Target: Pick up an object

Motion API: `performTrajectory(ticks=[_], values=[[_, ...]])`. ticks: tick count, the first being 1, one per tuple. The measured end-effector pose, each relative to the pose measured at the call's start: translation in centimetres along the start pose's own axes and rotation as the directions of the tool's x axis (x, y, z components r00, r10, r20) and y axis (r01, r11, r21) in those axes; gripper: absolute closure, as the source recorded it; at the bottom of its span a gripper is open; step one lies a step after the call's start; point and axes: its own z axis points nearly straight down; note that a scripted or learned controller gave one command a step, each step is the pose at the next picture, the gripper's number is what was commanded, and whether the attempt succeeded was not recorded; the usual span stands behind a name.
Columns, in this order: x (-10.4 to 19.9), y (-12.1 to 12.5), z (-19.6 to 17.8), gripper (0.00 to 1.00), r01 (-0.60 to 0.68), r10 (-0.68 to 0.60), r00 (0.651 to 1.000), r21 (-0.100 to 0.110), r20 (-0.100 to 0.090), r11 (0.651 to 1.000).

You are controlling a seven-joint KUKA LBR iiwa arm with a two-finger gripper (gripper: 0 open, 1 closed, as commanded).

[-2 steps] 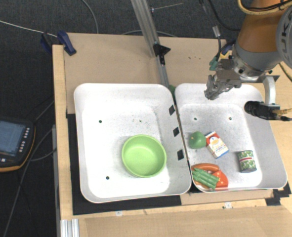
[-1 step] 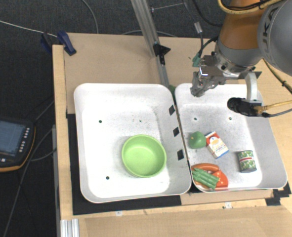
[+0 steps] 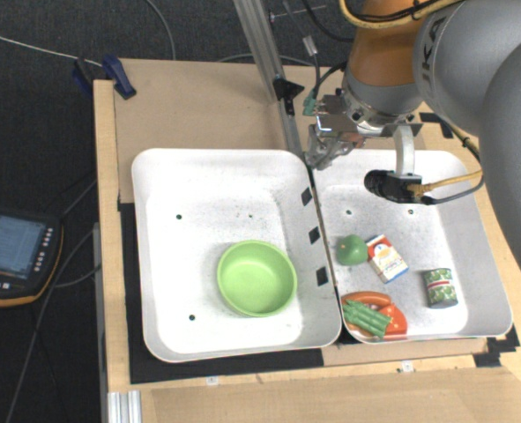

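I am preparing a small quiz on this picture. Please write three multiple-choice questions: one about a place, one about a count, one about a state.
1. Where is the green bowl?
A. in the left bin
B. in the right bin
C. on the bench outside the bins

2. How many things lie in the right bin?
A. one
B. two
C. four

3. How does the green can stand?
A. upside down inside the bowl
B. alone, apart from the small carton
C. on top of the plate of vegetables

Answers: 1 A, the bowl sits near the left bin's front. 2 C, the green ball, carton, can and plate. 3 B, white floor shows between the can and the carton.
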Motion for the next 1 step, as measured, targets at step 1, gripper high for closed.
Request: performTrajectory(ticks=[1], values=[[4.64, -0.55, 0.56, 1.00, -0.001, 0.001, 1.000, 0.000, 0.000, 1.000]])
